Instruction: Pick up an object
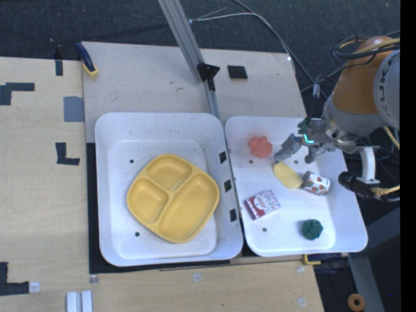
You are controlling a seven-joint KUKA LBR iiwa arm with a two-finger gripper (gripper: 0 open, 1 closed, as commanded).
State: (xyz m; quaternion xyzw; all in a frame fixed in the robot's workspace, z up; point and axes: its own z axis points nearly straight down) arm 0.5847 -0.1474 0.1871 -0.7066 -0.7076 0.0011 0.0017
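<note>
While gripper [301, 152] hovers open | lemon [286, 175] beneath | cup [316, 184] beside

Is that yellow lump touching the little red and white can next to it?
Touching, as far as the camera view shows: the yellow lump and the small can meet with no white bin floor between them.

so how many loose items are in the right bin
5: an orange-red lump at upper left, a yellow piece mid-bin, a small can beside it, a red packet lower left, a green ball lower right.
</note>
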